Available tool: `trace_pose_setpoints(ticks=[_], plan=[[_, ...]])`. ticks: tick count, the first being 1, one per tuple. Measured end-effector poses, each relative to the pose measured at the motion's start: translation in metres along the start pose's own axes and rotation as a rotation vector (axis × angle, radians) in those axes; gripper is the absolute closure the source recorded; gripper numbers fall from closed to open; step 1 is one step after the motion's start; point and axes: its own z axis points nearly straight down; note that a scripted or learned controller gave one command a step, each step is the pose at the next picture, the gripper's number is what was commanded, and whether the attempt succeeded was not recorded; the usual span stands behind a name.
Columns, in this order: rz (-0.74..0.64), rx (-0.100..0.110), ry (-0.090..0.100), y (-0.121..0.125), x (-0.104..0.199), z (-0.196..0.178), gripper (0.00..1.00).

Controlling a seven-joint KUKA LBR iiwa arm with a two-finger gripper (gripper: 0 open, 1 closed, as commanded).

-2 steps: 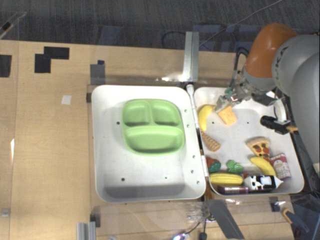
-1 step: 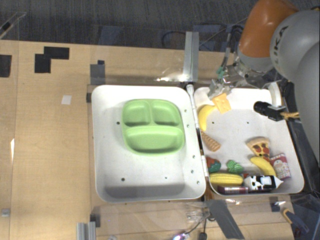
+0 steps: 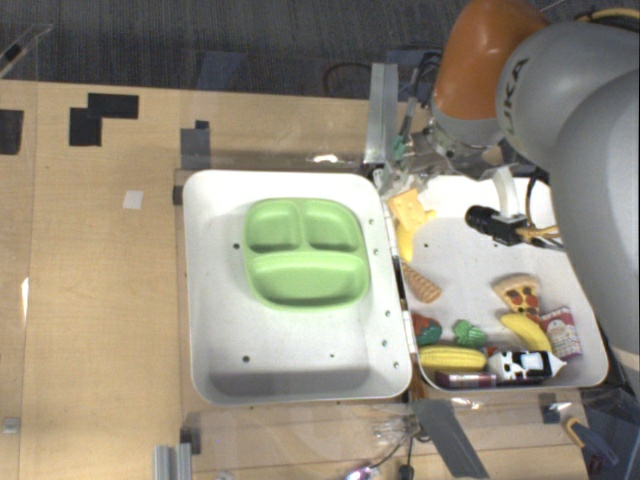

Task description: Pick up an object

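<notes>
White are the two bins on the wooden bench (image 3: 90, 268), side by side. In the left bin (image 3: 215, 308) we see one green plate (image 3: 305, 251) with three compartments; it lies flat near the middle.

The grey arm (image 3: 585, 118) comes in from the right, and its gripper (image 3: 402, 176) is at the far left corner of the right bin (image 3: 455, 263), close to the wall between the bins. How far the gripper is open we cannot tell, because it is small and blurred there. Just below it is a yellow wedge (image 3: 408, 213). The wedge is very near the gripper, maybe touching, but we cannot say that it is held.

The other things are in the near half of the right bin. A brown waffle piece (image 3: 425, 288) lies beside the left wall. A pizza slice (image 3: 518, 294) is toward the right, with a banana (image 3: 525, 330) just under it and a red and white packet (image 3: 560, 331) beside the banana. Along the near wall are a corn cob (image 3: 452, 357), a green broccoli (image 3: 468, 332), a small red piece (image 3: 425, 325) and a black and white figure (image 3: 522, 365).

Dark letters stand on the arm, but we cannot read them fully. The print on the packet is too small to read.
</notes>
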Motion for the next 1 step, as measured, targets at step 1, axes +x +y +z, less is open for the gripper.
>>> trace_pose_setpoints(ticks=[1], plan=[[-0.156,0.000,0.000,0.0136,0.0494,-0.0256,1.00]])
